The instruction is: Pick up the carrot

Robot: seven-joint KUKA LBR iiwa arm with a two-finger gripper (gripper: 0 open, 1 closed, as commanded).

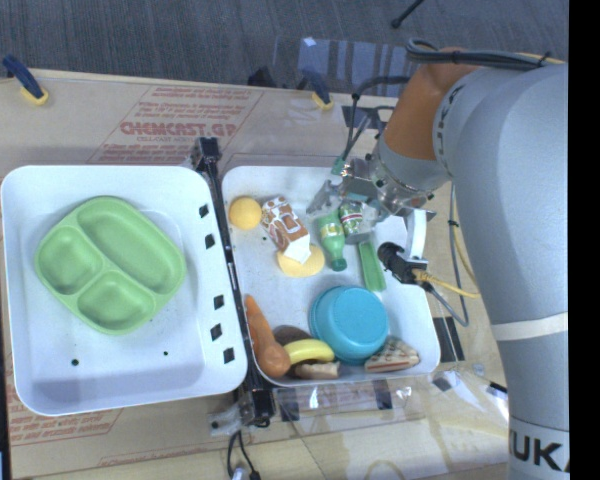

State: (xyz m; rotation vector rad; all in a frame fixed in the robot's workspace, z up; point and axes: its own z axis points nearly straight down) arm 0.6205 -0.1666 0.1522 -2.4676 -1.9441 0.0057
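Overhead slanted view of a worktop point(180, 118) covered in printed cardboard, carrying two shallow white bins side by side. The grey arm point(510, 218), with an orange band point(420, 118) above the wrist, fills the right of the frame and reaches toward the upper part of the right bin.

Left bin point(40, 368), centre left of the frame: holds a single light green divided plate point(110, 263) with three compartments, lying flat in the bin's upper half.

Right bin point(425, 318), centre of the frame: holds a crowd of toy items. A blue bowl point(350, 323) sits in the lower right part. The carrot point(265, 343), orange and elongated, lies along the bin's left wall in the lower left corner, tilted slightly, its lower end touching a yellow banana point(310, 350). A sandwich wedge point(390, 356) lies at the lower edge just below the bowl. A brown and white packaged item point(285, 223) lies in the upper middle, above a pale yellow cheese-like piece point(300, 260). A yellow ball point(244, 213) rests in the upper left corner. A green bottle point(332, 240) stands or leans near the centre, beside a green stick-like item point(370, 266).

The end effector point(360, 203) hangs over the upper right part of this bin, close to the green bottle and well apart from the carrot; whether its jaws are spread or closed cannot be told.
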